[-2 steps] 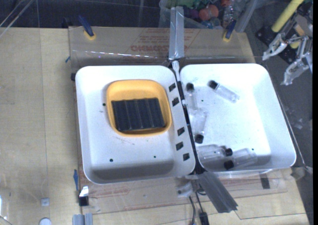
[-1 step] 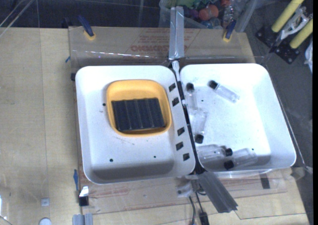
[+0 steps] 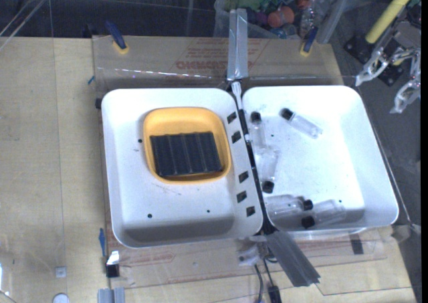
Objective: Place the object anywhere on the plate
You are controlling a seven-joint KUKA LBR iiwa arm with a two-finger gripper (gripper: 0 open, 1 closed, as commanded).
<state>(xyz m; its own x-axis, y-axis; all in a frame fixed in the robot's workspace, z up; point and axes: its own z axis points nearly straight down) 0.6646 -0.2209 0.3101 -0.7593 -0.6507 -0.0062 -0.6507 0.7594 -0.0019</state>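
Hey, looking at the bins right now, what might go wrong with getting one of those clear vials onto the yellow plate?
The vials are clear on a white bin, so a grasp may miss. Several lie against the divider and front wall, leaving little finger room. The gripper hangs beyond the right bin, so the whole pick and the carry over the divider to the plate remain.

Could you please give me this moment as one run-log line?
plate: left bin, bearing dark ridged slab | clear vials: right bin | gripper: outside bins, upper right
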